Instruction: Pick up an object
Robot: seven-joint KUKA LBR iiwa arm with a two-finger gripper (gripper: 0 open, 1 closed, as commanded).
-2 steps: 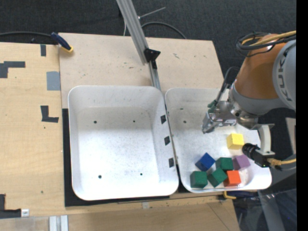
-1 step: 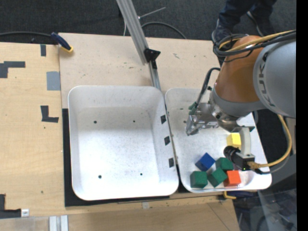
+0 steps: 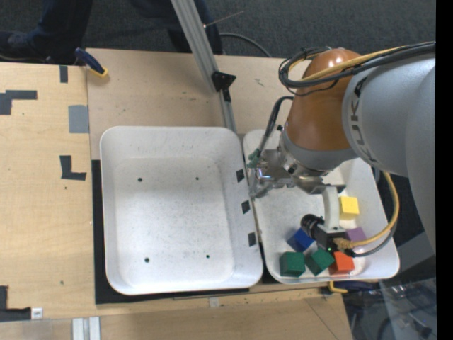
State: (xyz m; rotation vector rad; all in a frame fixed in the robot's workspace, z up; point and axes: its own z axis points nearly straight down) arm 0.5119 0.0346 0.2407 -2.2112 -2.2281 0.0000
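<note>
Near the right bin's point(image 3: 379, 190) front, blocks point(image 3: 311, 257) lie apart from the pincer point(image 3: 263, 174), grip state unclear.

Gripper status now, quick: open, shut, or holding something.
Gripper: cannot be told; it sits low over the right bin near the left wall, away from the blocks.

A light wooden bench top point(image 3: 156, 91) is occupying most of the view, carrying grey tape patches point(image 3: 78, 119). Dark grey carpet point(image 3: 283, 13) is lying beyond it. A slanted aluminium rail point(image 3: 195, 30) is crossing the bench's far edge.
</note>
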